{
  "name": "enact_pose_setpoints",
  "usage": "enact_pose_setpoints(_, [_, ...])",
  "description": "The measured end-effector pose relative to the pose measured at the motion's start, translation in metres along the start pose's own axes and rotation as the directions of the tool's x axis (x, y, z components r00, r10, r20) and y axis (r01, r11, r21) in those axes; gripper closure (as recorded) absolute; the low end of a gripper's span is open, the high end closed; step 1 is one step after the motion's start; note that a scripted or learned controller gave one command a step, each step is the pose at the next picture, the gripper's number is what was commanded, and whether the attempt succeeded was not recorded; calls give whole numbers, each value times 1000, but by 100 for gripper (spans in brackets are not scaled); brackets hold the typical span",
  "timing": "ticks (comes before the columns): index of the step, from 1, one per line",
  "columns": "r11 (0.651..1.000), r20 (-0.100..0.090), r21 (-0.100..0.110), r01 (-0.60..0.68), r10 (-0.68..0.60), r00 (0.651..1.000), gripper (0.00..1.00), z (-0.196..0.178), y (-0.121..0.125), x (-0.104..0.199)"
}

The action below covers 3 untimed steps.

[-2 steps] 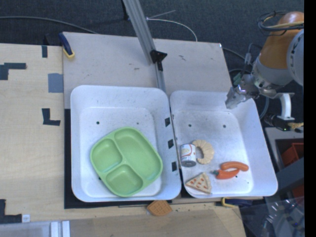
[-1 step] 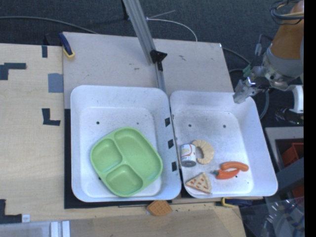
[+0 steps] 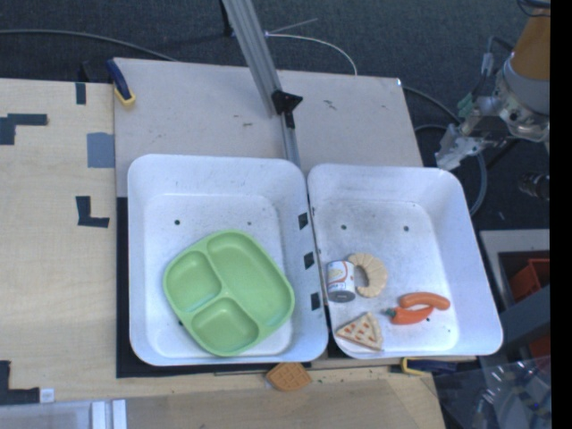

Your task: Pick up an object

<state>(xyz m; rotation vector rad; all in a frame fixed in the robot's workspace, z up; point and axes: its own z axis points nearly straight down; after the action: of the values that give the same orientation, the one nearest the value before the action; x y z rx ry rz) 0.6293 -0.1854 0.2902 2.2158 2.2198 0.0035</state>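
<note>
The right bin [image 3: 447, 199] holds a small can [image 3: 340, 281], a tan croissant-shaped piece [image 3: 369, 273], an orange carrot-like toy [image 3: 417, 307] and a triangular pizza slice [image 3: 360, 332], all grouped near its front. A green divided plate [image 3: 229, 291] lies in the left bin [image 3: 147, 239]. My gripper [image 3: 454, 148] hangs at the far right, above and outside the right bin's back right corner, well away from the objects. Nothing shows between its fingers.
A grey metal pole [image 3: 259, 47] slants down from the top to the gap between the bins. A round cookie-like piece [image 3: 288, 376] lies on the bench in front of the bins. Cables run across the dark floor at the back.
</note>
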Motion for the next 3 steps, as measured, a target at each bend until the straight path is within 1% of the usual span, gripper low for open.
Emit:
enact_pose_setpoints(1, [1000,-3,7,3,-3,1000,100,13,-13,49])
enact_pose_setpoints(2, [1000,-4,8,4,-4,1000,100,14,-19,99])
enact_pose_setpoints(3, [1000,-3,9,5,-5,1000,100,34,-21,160])
